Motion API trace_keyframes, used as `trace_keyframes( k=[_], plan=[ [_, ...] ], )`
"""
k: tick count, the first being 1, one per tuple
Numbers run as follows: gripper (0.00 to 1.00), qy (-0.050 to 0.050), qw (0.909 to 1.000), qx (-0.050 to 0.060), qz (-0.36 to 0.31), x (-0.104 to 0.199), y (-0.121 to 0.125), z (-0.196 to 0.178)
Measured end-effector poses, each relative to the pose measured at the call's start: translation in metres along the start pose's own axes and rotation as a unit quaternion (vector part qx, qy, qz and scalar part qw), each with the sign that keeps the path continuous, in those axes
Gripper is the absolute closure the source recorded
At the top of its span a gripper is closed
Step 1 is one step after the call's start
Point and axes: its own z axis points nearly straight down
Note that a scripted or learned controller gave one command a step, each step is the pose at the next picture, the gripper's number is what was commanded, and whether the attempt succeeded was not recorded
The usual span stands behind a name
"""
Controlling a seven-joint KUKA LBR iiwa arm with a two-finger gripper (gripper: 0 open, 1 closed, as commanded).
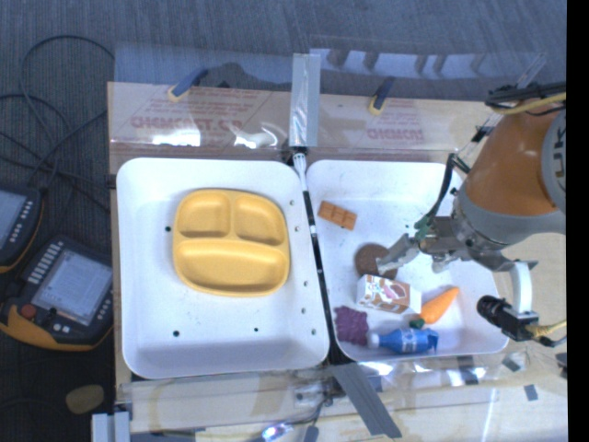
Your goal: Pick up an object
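The right bin [386,184] holds several small objects. An orange waffle piece [337,215] lies near its back left. A brown round cookie [369,260] lies in the middle, with a white carton [385,295] just in front of it. An orange carrot [439,305], a purple grape bunch [350,324] and a blue bottle [405,341] lie along the front. My gripper [411,248] hangs low over the middle of this bin, its tip right beside the cookie's right edge. Nothing visibly sits in it.
A yellow divided plate [230,240] lies in the left bin [147,320]. The arm's orange band [515,168] and grey wrist cover the right bin's right side. A metal divider [306,109] stands behind the seam between the bins.
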Motion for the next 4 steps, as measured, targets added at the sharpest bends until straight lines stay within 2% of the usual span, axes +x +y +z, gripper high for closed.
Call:
trace_keyframes(
  k=[1,2,3,4],
  plan=[
    [0.00,0.000,0.9991,0.000,-0.043,0.001,0.103,0.042],
    [0.00,-0.001,0.9989,-0.006,-0.046,0.003,0.050,0.111],
    [0.00,-0.002,0.9995,-0.005,0.030,-0.010,0.165,0.112],
    [0.00,-0.001,1.0000,-0.005,-0.001,-0.002,0.059,0.111]
  ],
)
